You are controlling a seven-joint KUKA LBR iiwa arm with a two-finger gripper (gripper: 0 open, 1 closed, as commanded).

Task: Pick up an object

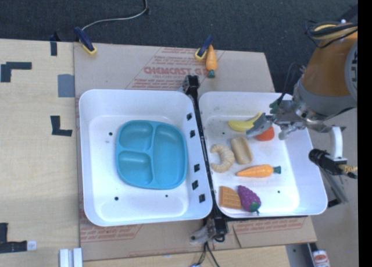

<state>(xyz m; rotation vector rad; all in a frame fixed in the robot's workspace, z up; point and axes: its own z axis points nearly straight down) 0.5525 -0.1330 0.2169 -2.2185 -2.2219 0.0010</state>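
My gripper [271, 130] hangs over the back of the right bin [302, 190], reaching in from the right, and looks open. One grey finger [258, 126] lies next to the yellow banana [241, 124]; the other finger [285, 132] is to the right. A red-orange tomato [266, 135] sits low between them, partly hidden, and I cannot tell if they touch it. Further forward in the bin lie a croissant [222, 157], a bread roll [242, 149], a carrot [256, 171], an orange waffle [229, 197] and purple grapes [249, 198].
The left bin [96, 143] holds a blue divided plate [151, 154]. A black divider [197, 143] runs between the bins. Another toy carrot [211, 60] lies on the cardboard behind the bins. Yellow-blue clamps [86, 40] grip the cardboard's back edge.
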